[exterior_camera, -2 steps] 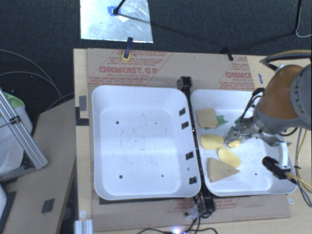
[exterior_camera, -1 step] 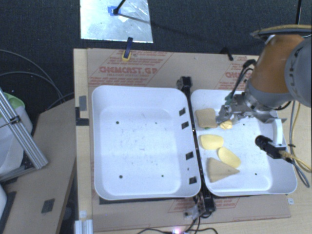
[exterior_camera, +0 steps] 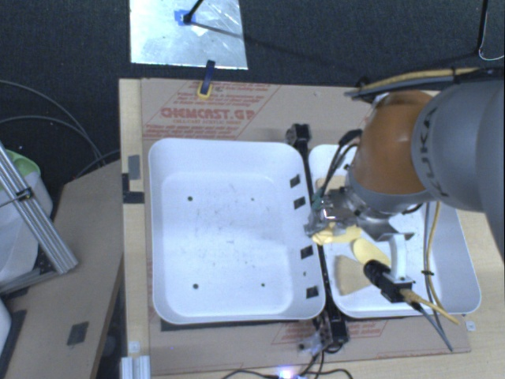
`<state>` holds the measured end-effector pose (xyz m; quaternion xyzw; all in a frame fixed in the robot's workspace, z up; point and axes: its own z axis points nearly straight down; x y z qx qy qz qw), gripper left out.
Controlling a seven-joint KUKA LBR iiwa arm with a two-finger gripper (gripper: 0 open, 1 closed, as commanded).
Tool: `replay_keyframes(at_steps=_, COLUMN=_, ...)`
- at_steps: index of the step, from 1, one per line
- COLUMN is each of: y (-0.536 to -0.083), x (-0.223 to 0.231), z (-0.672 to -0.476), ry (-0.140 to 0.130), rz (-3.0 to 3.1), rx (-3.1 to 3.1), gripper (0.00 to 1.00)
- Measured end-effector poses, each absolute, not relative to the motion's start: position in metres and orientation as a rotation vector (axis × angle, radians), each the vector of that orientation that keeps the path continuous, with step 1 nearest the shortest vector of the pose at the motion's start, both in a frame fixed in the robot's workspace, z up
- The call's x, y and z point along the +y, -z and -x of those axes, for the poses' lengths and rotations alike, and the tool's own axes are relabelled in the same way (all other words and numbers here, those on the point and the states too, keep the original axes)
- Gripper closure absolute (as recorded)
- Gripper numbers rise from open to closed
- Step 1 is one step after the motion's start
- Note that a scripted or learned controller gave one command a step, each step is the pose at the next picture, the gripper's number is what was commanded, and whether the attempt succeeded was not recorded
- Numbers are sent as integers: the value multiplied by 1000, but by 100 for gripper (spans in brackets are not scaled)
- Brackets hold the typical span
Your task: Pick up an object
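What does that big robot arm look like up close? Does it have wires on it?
The arm is thick, rounded and grey, with a glossy orange band above the wrist. Black cables loop beside that band, and a yellowish hose runs along the top. Its pincer looks small and metallic.

Left white bin (exterior_camera: 229, 235) on printed cardboard sheet (exterior_camera: 213, 109); shiny metal plate (exterior_camera: 185, 22) beyond on dark carpet; aluminium frame (exterior_camera: 35, 227) far left.

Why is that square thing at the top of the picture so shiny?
In the camera view, the silvery sheet on the dark floor bounces light back as pale glare; the left bin is bright white with soft shadow along its walls; the arm close to the camera looks big and slightly soft.
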<state>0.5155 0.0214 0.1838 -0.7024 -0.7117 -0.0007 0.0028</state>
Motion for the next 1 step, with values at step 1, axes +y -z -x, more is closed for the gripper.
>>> replay_keyframes(at_steps=1, y=-262, x=69, z=-542, ry=15, rz=2213, rx=-2237, gripper=100)
